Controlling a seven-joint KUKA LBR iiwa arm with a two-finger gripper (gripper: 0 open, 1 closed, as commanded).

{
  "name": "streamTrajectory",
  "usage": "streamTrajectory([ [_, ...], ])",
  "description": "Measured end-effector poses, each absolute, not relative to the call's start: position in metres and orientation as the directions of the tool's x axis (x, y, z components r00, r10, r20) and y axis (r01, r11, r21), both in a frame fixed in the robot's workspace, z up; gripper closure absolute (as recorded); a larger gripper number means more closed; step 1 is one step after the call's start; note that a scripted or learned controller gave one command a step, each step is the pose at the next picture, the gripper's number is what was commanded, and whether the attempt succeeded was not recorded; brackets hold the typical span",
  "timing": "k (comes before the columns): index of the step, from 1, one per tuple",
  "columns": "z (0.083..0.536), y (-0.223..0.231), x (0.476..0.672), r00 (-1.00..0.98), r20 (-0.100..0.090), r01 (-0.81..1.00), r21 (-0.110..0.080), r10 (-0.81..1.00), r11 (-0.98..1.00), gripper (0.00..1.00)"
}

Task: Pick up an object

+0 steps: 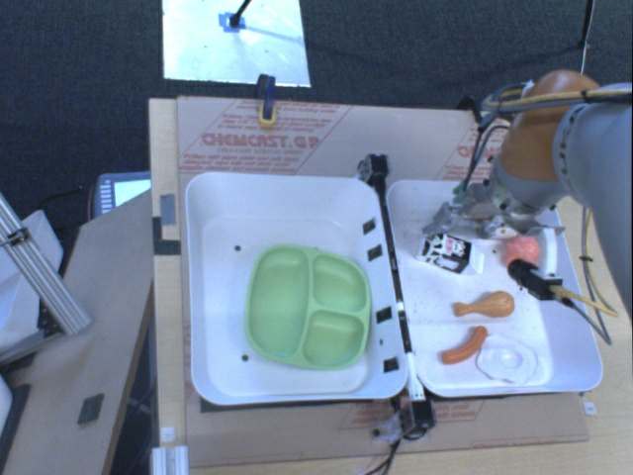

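A: Where is the gripper (pixel 457 228) as seen from the green plate (pixel 308 307)?

B: To the plate's right, past the black divider (pixel 386 265), over the right bin (pixel 574 369). It sits a little farther back than the plate's far rim, hanging from the grey arm (pixel 593 156) with its orange band.

A: Is the claw apart or together?

B: I cannot tell; the wrist and cables hide it from above. Nothing can be seen clamped in it.

A: What could be picked up?

B: All of it lies right of the plate. A small black-and-white box (pixel 447 251) lies level with the plate's far rim, just beside the gripper's tip; whether they touch is unclear. A pink piece (pixel 522 248) is farther right at about the same depth. An orange drumstick (pixel 485 306) lies level with the plate's middle. An orange sausage (pixel 463 345) lies level with the plate's near rim, with a white round piece (pixel 504 361) just beside it on the far side from the plate.

A: And the plate itself?

B: It lies flat in the left bin (pixel 213 364), three compartments, tilted slightly
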State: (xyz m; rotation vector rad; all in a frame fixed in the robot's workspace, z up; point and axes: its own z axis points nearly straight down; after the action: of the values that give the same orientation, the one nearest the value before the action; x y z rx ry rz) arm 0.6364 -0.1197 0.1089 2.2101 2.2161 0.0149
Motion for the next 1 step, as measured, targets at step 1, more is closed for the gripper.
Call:
streamTrajectory([
  [1, 0.1206, -0.1184, 0.639, -0.003, 0.0, 1.0, 0.024, 1.0, 0.003, 1.0],
])
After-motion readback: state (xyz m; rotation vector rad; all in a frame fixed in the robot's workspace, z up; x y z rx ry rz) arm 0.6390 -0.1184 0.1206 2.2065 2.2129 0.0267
